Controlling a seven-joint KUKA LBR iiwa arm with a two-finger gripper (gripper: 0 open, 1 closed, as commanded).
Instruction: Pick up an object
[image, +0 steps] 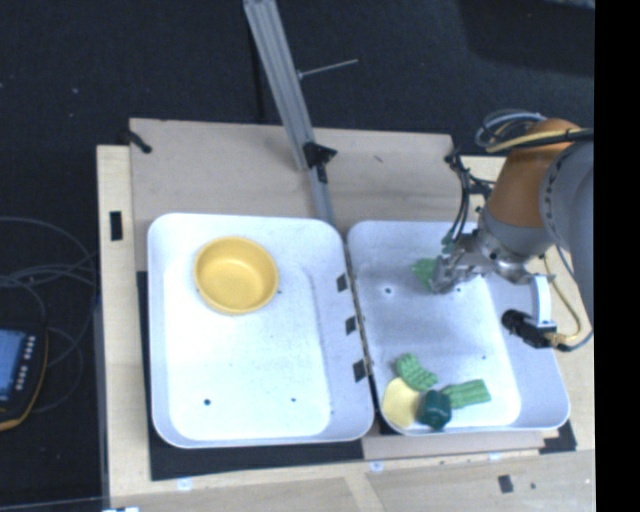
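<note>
Robot lab or test cell, not a home. Plain plywood worktop (400, 150) on a dark floor, two shallow white bins (250, 400) set side by side, slanted aluminium rail (285, 90) rising from the back. Grey industrial arm with an orange band (520, 195) and loose cabling. Handheld control pendant (18, 370) with cables at far left.

A single fixed camera looks down on the surface (230, 170) from above, at a slant, far enough back to take in both white bins whole. The left bin (180, 400) and the right bin (520, 400) lie side by side across the middle of the view. Dark floor shows along the top and left. The arm (530, 190) enters from the right.
</note>
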